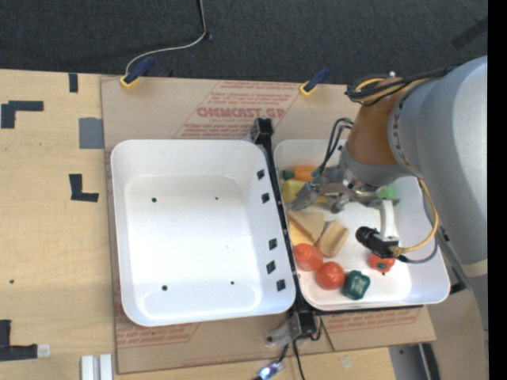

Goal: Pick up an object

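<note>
Green block [356,285] at right bin's [420,291] front; fingers [305,199] spread, nothing gripped, tan wedge [305,229] just below.

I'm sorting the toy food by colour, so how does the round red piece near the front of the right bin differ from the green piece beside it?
The red piece is round and smooth-looking; the green piece is blockier, with a darker top. The red piece lies nearer the divider between the bins, next to an orange piece; the green piece lies further right, nearer the bin's front rim. Both are small, rest on the right bin's floor, and lie apart from the hand.
</note>
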`<act>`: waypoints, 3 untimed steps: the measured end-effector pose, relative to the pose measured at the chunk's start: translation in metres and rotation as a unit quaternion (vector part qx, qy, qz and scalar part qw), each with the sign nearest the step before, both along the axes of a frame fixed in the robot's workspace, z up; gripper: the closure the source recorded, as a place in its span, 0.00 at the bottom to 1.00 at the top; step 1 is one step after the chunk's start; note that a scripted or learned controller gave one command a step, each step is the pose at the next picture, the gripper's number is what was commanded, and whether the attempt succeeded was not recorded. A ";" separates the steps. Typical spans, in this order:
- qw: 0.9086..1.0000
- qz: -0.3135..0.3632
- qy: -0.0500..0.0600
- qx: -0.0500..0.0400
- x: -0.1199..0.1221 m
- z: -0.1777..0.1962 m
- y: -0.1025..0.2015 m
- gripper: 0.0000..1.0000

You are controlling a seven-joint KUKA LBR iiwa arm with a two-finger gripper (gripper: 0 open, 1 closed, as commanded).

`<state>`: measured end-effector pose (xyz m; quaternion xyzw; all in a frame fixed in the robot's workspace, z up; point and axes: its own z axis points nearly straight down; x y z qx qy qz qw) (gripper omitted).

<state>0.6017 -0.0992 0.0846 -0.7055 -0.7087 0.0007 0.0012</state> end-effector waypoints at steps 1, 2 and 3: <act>1.000 0.000 0.013 -0.003 0.047 -0.003 0.000 0.00; 1.000 0.000 0.026 -0.001 0.056 -0.005 -0.005 0.00; 1.000 -0.003 0.000 -0.001 0.018 0.000 -0.028 0.00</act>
